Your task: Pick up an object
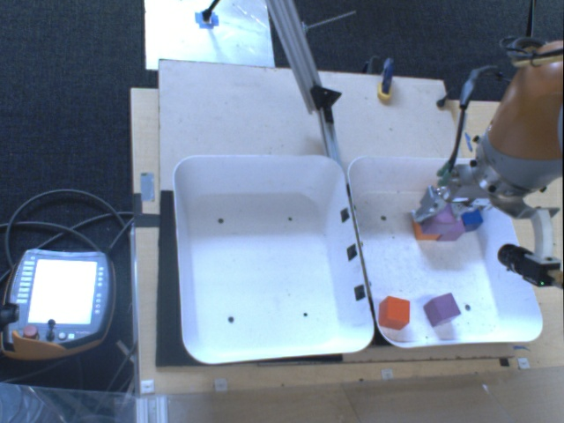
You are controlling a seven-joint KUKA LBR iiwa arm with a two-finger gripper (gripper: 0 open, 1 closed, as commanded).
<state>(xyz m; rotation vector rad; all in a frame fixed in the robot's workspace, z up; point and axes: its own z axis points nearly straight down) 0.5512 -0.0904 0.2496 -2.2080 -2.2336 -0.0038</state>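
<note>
Arm [529, 122] position first: you will see it reaching in over the right-hand bin [388, 179], its orange band uppermost and the grey wrist below it angled down and toward the bin's divider side. The gripper [438, 206] sits low over the back half of that bin, directly above a small huddle of blocks. You cannot tell from this angle whether its jaws are released or clenched; the metal end blends into the blocks beneath it, and no block can be confirmed between the jaws.

Taking the right-hand bin as your reference, note the following. A pale purple block [449, 225] lies near the bin's back centre, just under the gripper. An orange block [425, 232] touches it on the side toward the divider, partly covered. A blue block [472, 219] sits just beside the purple one on the outer side, toward the arm. Whether these three rest on the floor or are lifted slightly, you cannot judge here.

At the bin's front edge, well apart from that huddle, an orange cube [395, 312] stands near the front corner by the divider, and a darker purple cube [441, 308] stands just beside it, not touching.

Left-hand bin [264, 170] lies alongside, sharing the divider.
</note>
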